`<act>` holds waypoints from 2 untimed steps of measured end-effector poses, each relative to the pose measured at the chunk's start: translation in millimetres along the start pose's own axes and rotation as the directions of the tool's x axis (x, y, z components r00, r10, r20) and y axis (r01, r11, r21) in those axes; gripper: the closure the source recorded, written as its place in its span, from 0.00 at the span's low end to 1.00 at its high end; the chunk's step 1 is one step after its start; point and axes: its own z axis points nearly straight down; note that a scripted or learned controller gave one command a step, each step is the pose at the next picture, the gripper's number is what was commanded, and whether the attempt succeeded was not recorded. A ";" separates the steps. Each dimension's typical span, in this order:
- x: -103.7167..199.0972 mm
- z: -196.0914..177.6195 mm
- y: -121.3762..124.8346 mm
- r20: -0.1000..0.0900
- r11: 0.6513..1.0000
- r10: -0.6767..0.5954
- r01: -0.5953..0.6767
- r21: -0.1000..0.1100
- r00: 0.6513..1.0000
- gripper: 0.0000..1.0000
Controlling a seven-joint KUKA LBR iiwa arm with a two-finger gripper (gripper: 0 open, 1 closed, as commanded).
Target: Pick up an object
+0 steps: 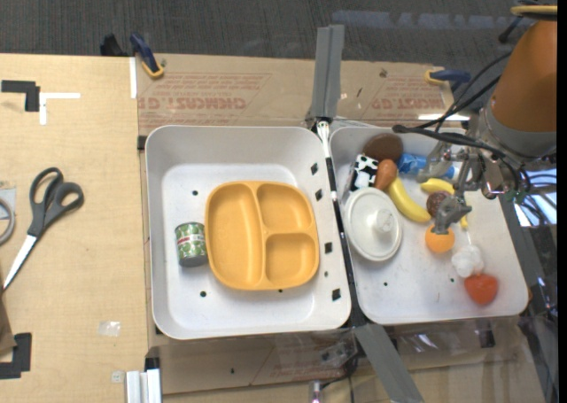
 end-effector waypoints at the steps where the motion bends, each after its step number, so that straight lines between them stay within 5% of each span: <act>1: 6.4 121.3 8.2 0.003 0.968 0.249 -0.249 0.000 0.968 0.00; 2: 4.5 111.0 8.7 0.009 0.969 0.246 -0.246 0.001 0.969 1.00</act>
